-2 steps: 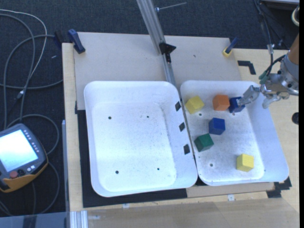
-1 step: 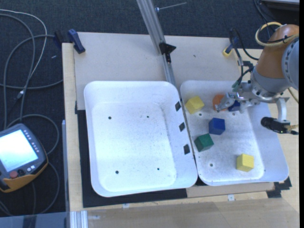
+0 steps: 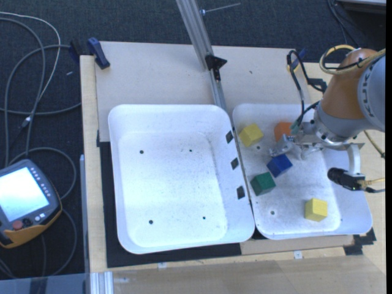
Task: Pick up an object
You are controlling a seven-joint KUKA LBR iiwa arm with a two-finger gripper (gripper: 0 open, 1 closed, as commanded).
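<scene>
- The grey arm (image 3: 358,100), with its orange band, reaches in from the right and bends down over the right bin (image 3: 352,222), wrist low above the bin's upper middle.
- The gripper (image 3: 288,147) sits just above the blue block (image 3: 279,165), beside an orange object (image 3: 283,129); whether the jaws are wide or narrow cannot be told from here.
- Blue block: a matte cube, tilted, lying in the middle of the right bin.
- Nearby are a green cube (image 3: 263,183), a yellow cube (image 3: 250,135) near the bin's upper left, and another yellow cube (image 3: 316,209) lower right.
- Both bins are shallow, white, speckled plastic with rounded corners; the left bin (image 3: 122,164) adjoins the right.
- The surface (image 3: 153,72) is pale wood.
</scene>
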